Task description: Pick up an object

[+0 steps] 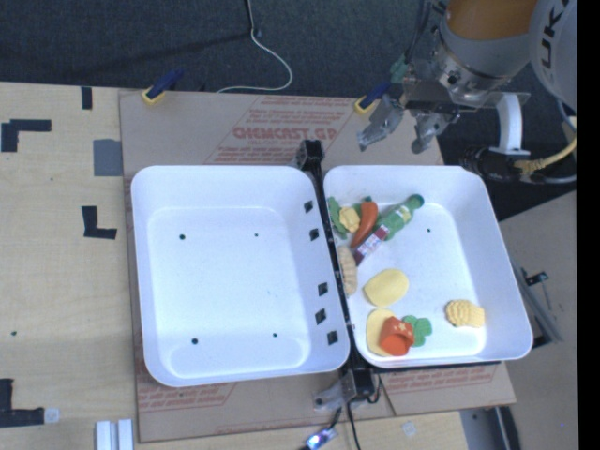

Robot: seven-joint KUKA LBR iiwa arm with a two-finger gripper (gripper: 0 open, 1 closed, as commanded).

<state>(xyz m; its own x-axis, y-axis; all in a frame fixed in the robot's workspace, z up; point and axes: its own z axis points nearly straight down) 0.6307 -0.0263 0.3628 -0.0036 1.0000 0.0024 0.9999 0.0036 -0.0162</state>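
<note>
In the right bin (pixel 487 216), one bottle (pixel 386 226), one carrot (pixel 365 223).

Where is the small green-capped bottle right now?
The bottle lies tilted in the right bin, near its back left, beside the carrot.

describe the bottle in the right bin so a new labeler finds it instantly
Look in the right bin, the one on the arm's side, and go to its upper-left area near the divider between the two bins. The bottle lies on its side there, slanting up to the right, next to an orange carrot. It is the one long item with a green cap and neck and a dark red label.
</note>
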